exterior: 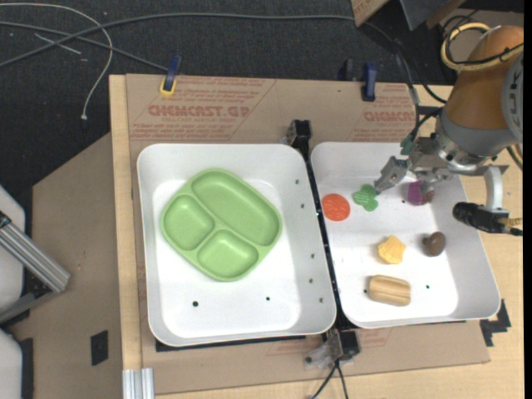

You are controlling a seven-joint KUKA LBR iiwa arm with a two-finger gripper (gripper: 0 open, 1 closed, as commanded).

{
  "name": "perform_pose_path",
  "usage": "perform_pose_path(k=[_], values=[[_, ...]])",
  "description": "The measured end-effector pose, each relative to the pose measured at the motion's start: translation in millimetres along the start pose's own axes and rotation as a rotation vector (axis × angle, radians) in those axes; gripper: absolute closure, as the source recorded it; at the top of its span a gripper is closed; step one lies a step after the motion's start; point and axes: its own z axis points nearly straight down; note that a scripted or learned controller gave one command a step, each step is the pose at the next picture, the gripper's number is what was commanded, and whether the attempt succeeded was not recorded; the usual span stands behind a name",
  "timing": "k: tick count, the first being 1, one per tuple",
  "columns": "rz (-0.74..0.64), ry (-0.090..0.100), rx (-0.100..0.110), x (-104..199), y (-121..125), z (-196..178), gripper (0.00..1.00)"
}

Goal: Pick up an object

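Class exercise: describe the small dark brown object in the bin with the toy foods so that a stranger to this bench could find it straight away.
Start at the right-hand white bin, the one without the green divided plate. Go to its right side, below the purple piece near the robot's hand. The dark brown object lies just right of the yellow chunk; it is the only dark, rounded, nut-like item there.

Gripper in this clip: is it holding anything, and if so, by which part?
Nothing is visibly held. The gripper hangs over the right bin, between the green item and the purple item, neither seen between its fingers.
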Motion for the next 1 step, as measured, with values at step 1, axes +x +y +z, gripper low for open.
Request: perform_pose_path(k=[1], values=[[0.001,0.000,0.000,2.2,-2.5,63.0,0.00]])
